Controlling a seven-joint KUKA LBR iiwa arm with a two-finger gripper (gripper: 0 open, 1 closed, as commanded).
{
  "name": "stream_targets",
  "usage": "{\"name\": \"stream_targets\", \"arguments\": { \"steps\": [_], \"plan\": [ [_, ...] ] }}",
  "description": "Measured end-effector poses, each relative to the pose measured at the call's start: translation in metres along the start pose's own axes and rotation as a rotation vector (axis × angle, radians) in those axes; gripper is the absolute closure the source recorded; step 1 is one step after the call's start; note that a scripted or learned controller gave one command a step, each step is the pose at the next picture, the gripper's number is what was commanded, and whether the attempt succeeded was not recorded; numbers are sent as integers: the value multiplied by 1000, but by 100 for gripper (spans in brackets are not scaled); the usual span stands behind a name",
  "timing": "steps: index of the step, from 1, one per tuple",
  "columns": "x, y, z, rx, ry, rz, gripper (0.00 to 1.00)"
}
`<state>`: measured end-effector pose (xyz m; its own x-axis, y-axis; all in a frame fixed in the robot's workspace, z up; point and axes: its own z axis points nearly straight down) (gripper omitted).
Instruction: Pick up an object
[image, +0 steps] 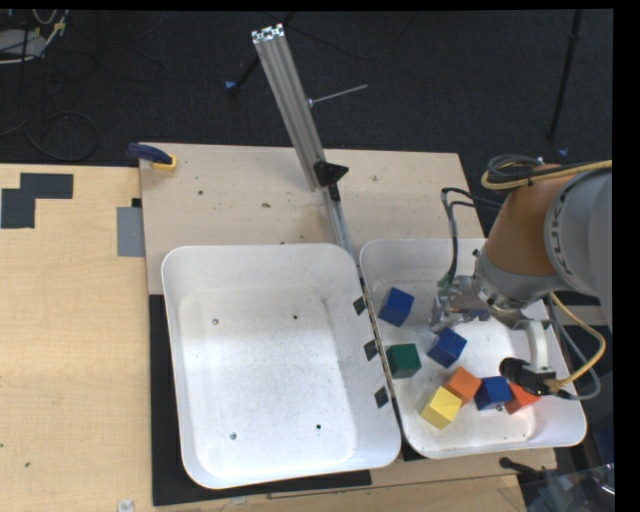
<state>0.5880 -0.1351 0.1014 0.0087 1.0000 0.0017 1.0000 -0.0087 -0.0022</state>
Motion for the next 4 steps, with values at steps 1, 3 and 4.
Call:
{"name": "stream_targets", "arguments": {
  "steps": [1,3,4],
  "plan": [
    [5,3,-61,-5,-2,-9,100],
    [-6,1,-164,-6,-3,-9,100],
    [37,7,-152,1,0,-12,100]
  ]
}}
